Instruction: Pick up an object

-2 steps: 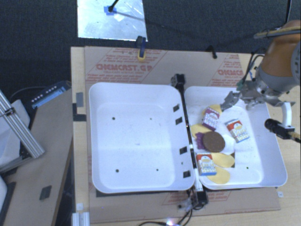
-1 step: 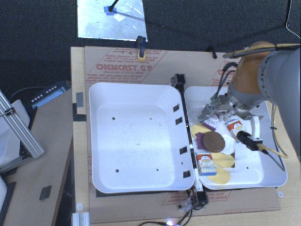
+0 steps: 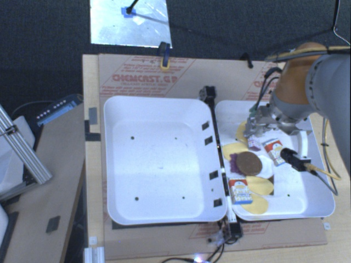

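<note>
Reaching in from the right, the grey arm [image 3: 330, 84] with its orange band [image 3: 296, 75] places the gripper [image 3: 253, 131] low over the upper left part of the right-hand shallow white bin [image 3: 315, 204]. Gripper state: from this angle it cannot be told whether it is open, closed or gripping anything. All loose objects lie in this bin, clustered along its left half. A small red and white packet [image 3: 254, 143] sits directly beneath the gripper, contact not determinable. A second red and white carton [image 3: 272, 148] lies just to its right. A pale yellow flat piece [image 3: 232, 149] lies to the lower left of the gripper. Below it, a brown round disc [image 3: 248, 162] rests on a purple item [image 3: 236, 161] and overlaps a white round piece [image 3: 267, 169]. Nearer the front edge, a red, white and blue box [image 3: 239, 190] lies beside a yellow oval slice [image 3: 261, 186], with another yellow slice [image 3: 256, 205] just below them. The left-hand shallow white bin [image 3: 118, 147] adjoins the right one, with black clips [image 3: 209, 141] spaced along the shared edge. Both bins stand on a brown cardboard sheet [image 3: 145, 75] with red lettering. A blue and yellow clamp [image 3: 164, 55] holds the sheet's far edge. Beyond that edge, a silver metal plate [image 3: 118, 18] lies on the dark floor.
</note>
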Action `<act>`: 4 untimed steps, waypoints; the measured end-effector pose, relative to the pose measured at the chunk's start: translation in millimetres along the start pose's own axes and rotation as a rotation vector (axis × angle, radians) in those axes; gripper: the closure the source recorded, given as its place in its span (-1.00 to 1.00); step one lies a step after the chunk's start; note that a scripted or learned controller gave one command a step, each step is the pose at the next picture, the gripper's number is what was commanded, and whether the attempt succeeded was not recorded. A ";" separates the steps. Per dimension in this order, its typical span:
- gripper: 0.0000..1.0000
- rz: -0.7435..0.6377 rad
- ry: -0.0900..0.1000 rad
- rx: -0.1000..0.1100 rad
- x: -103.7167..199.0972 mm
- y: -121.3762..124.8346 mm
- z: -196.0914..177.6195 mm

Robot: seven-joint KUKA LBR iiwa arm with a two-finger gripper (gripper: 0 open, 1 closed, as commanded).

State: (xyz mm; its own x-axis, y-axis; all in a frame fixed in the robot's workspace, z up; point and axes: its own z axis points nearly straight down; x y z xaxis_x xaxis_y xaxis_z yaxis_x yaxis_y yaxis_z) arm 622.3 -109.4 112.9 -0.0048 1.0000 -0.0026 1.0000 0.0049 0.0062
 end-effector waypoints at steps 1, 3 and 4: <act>1.00 0.006 0.005 0.014 9.5 -106.3 29.3; 1.00 -0.001 0.000 -0.014 47.2 -22.4 -214.6; 1.00 -0.004 0.004 -0.015 84.8 -70.9 -400.8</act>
State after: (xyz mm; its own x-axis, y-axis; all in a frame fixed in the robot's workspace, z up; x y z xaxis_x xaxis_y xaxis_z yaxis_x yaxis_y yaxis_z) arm 548.5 -23.9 513.0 -0.0089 1.0000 0.0011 0.9997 0.0088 0.0215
